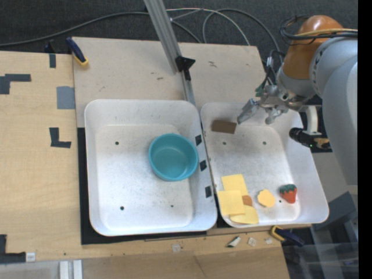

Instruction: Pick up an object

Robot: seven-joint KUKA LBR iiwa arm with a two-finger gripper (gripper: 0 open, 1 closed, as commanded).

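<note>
- Grey arm (334, 92) with an orange band, reaching in from the right over the far end of the right bin (302, 167).
- Gripper (260, 114) hanging above that bin's far edge, its 2 fingers (245, 113) spread apart, nothing between them.
- Small brown block (224, 127) lying flat on the right bin's floor at the far left corner, just beside the left fingertip but apart from it.
- 3 pale yellow flat pieces (234, 201) stacked and overlapping at the near left of the same bin, touching one another.
- Tiny brown bit (247, 200) resting against those yellow pieces on their right side.
- Round yellow-orange piece (266, 199) just beside that, on the bin floor.
- Red strawberry-like toy (288, 193) with a green top near the right bin's near right corner, close to the round piece.
- Teal bowl (172, 156) upright in the left bin (110, 173), toward its right side, well apart from the gripper.
- Slanted metal rail (165, 28) running from the top edge down between the 2 bins.
</note>
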